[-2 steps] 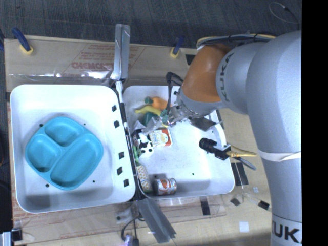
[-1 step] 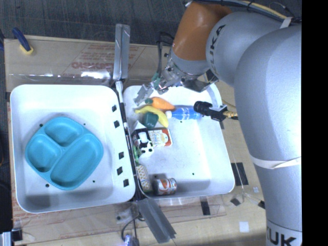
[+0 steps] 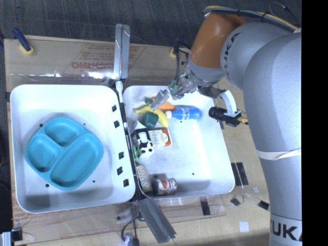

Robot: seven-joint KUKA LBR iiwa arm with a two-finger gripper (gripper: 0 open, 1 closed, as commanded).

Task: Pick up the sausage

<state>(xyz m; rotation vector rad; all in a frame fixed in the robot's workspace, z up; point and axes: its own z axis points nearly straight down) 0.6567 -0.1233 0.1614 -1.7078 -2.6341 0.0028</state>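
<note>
A brownish, elongated item [image 3: 142,176], possibly the sausage, lies against the right bin's left wall near the front corner, next to a can [image 3: 165,185]. My gripper [image 3: 163,96] is low over the back left of the right bin [image 3: 215,152]. It sits above a cluster made up of a yellow banana-like toy [image 3: 158,117], a dark green piece [image 3: 149,120] and an orange piece [image 3: 167,106]. The gripper is well apart from the brownish item. The view does not show anything held.
A blue bottle [image 3: 185,113] lies just right of the cluster. A small carton with a cow print [image 3: 152,138] lies in the bin's middle left. The left bin [image 3: 20,188] holds a blue divided plate [image 3: 64,151]. The arm's bulk covers the right side.
</note>
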